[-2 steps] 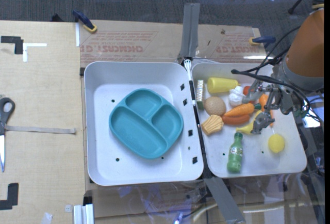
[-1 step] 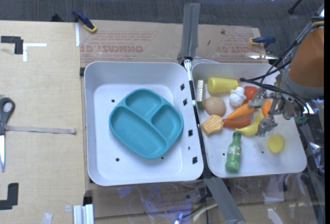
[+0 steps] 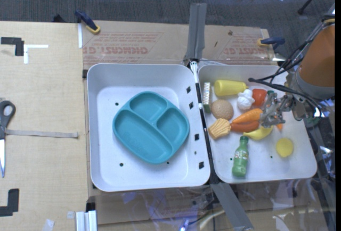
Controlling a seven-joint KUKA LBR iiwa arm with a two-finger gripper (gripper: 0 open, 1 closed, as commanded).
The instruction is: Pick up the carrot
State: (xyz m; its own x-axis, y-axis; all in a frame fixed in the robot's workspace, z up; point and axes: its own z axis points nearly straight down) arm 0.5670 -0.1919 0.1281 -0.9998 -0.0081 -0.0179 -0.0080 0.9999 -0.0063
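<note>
The orange carrot (image 3: 246, 116) lies slanted in the middle of the right bin (image 3: 303, 171), its thick end pointing up and to the right. My gripper (image 3: 273, 112) hangs low over that thick end, right next to the carrot. The metal of the gripper hides the carrot's tip, so I cannot make out whether they touch. The grey arm with its orange band (image 3: 321, 57) reaches in from the right edge.
Packed around the carrot are a red tomato (image 3: 259, 96), white garlic (image 3: 244, 99), a brown egg-shaped piece (image 3: 222, 109), a yellow corn cob (image 3: 230, 88), a banana (image 3: 258, 133), a lemon (image 3: 284, 147) and a green bottle (image 3: 241, 156). A blue divided plate (image 3: 152, 126) sits in the left bin (image 3: 96, 171).
</note>
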